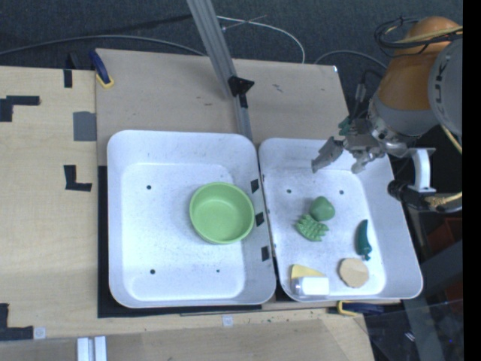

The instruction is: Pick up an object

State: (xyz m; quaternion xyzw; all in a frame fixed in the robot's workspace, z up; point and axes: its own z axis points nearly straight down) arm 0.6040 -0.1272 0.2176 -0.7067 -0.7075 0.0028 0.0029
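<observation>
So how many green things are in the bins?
3: a green bowl in the left bin; a round green toy and a leafy green toy touching in the right bin.

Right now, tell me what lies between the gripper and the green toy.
Bare white bin floor, per the camera view. The gripper, open, hangs above the green toy.

bowl [222, 213]: smooth plastic, seemingly | bins [131, 156]: matt white, speckled | bench [45, 194]: pale wood

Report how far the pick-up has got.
Nothing looks picked yet. The gripper hangs open above the far end of the right bin with nothing between its fingers. The green toy, teal piece and tan disc lie in the bin. Descent, grasp and lift remain.
</observation>
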